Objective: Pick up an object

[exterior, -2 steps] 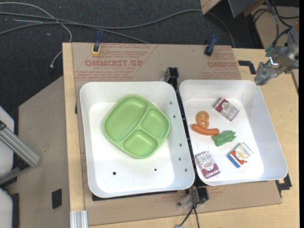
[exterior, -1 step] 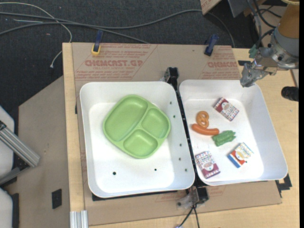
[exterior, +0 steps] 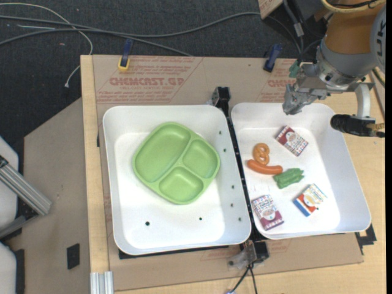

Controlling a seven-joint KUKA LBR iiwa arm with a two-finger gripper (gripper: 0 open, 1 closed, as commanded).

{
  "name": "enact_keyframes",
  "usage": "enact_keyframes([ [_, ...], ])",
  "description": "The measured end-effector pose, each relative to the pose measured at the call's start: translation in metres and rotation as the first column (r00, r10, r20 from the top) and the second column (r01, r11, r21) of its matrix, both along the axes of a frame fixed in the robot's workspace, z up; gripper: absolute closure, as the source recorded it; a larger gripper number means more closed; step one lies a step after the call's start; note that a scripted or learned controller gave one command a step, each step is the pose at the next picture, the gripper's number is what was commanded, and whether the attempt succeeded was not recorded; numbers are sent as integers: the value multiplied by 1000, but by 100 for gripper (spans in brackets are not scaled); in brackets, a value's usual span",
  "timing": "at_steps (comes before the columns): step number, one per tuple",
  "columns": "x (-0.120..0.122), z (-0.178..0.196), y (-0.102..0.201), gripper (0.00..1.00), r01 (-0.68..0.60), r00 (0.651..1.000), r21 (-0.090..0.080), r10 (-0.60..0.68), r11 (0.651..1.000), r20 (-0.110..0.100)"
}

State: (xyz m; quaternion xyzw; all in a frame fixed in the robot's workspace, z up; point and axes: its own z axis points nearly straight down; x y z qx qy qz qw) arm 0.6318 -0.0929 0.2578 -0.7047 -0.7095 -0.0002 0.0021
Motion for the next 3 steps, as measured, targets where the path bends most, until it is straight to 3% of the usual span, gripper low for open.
enact_keyframes([
  [2, 24, -1, 107, 100, 1, 1000, -2, -1, 1000, 5],
  [3, 20, -24, 152, 100, 2, 1000, -1, -2, 1000, -2],
])
